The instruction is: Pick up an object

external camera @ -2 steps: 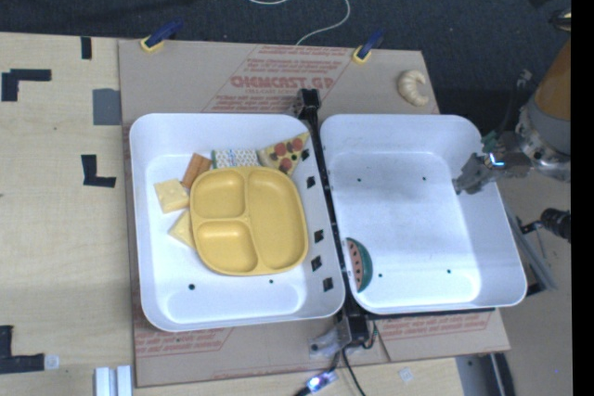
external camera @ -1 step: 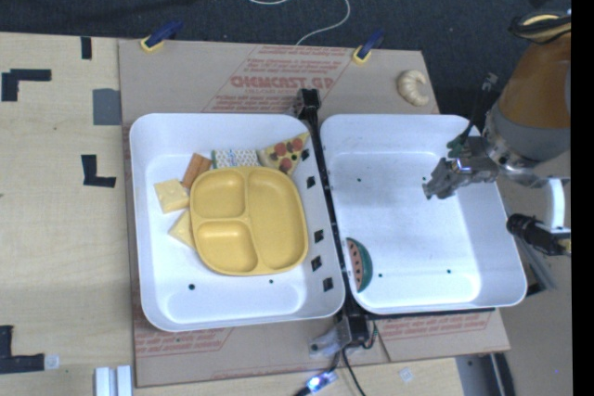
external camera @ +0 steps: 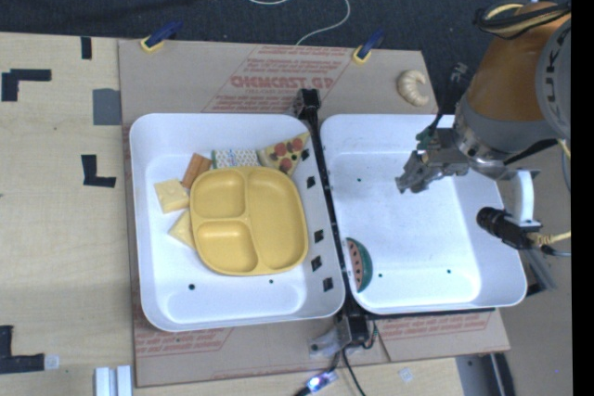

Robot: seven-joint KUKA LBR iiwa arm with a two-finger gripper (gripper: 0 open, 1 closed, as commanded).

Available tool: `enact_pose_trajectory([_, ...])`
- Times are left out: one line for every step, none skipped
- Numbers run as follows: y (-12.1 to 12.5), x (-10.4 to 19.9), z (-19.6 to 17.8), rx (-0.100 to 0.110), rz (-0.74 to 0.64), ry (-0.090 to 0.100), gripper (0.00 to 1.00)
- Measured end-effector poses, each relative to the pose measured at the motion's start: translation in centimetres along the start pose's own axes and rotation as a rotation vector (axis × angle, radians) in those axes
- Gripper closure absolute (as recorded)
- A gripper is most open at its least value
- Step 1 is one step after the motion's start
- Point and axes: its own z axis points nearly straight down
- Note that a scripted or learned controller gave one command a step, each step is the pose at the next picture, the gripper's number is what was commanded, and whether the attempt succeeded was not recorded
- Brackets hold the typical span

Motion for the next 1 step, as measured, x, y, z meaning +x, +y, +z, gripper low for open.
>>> enact_pose_trajectory([-0.07,5.96,0.98,0.002,0.0,0.0,1.0])
